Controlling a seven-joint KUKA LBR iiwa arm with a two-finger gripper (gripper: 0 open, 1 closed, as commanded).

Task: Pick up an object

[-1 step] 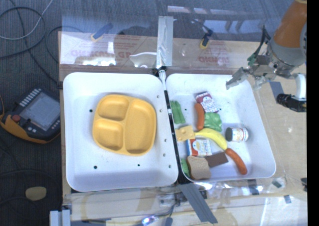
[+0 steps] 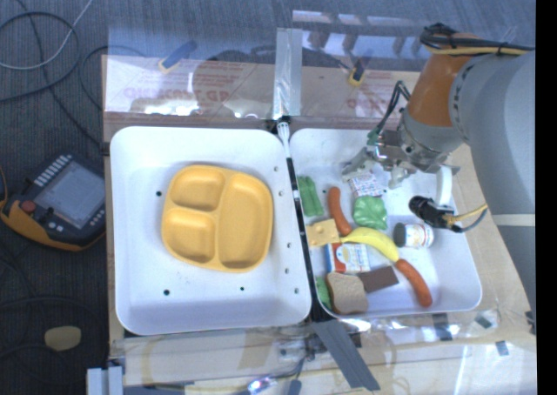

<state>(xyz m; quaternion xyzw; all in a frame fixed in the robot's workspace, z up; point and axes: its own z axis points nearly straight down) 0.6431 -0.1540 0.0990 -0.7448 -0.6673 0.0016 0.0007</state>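
Observation:
My gripper hangs low over the far part of the right bin, just above a small white packet. Nothing can be seen held in it. Close below lie a green lump, an orange sausage and a yellow banana. A small jar with a white lid lies to the right of the banana.
The right bin also holds a green stick, a cheese slice, a small carton, a brown block, a bread piece and a second sausage. A yellow divided plate sits in the left bin.

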